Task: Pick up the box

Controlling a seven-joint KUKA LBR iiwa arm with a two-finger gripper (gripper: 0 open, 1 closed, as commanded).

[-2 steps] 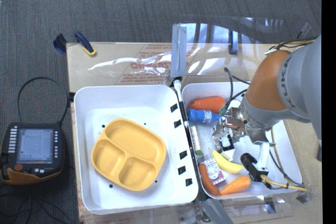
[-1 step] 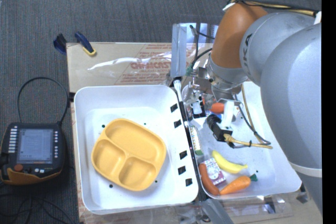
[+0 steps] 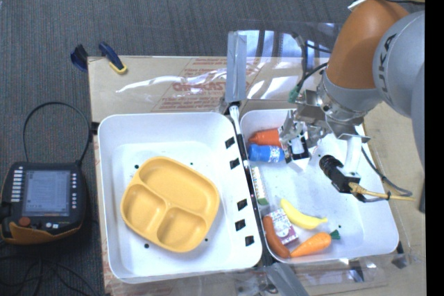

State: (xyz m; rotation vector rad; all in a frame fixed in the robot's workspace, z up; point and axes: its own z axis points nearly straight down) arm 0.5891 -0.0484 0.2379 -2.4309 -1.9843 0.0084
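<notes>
A small box (image 3: 281, 226) with a red and white printed label is seen at the lower centre-right of the frame, lying flat and angled diagonally. It is placed near the lower left corner of its bin, touching neighbouring items on both sides. Label text cannot be read.

Bright, even light from overhead; the 2 white bins (image 3: 173, 123) nearly wash out, with soft shadows under the yellow tray (image 3: 171, 203). Glare streaks the clear plastic sheet (image 3: 277, 62) behind them. The dark carpet (image 3: 139, 3) looks grainy, and everything is slightly soft
</notes>
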